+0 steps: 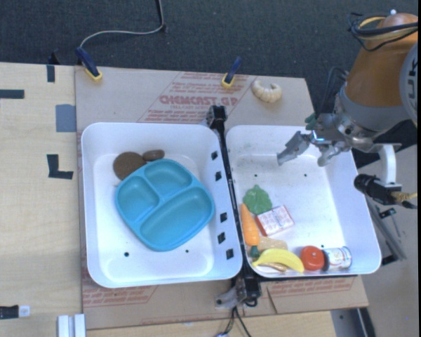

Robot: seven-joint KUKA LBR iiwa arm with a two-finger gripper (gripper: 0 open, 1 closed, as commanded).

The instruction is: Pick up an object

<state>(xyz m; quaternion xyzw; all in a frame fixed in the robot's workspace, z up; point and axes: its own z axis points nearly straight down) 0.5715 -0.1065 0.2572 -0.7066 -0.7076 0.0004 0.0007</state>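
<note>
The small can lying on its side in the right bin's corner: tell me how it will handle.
The can lies on its side, so a push would probably roll it. Its smooth round wall may slip between fingers. The tomato beside it crowds one end.

I am looking at two bins (98,209) of smooth, glossy white plastic, sitting on matt brown cardboard (189,104) over pale wood-grain board (21,209). The blue plate (165,203) is showing a smooth plastic sheen. My gripper (309,152) is looking like dull grey metal.
</note>
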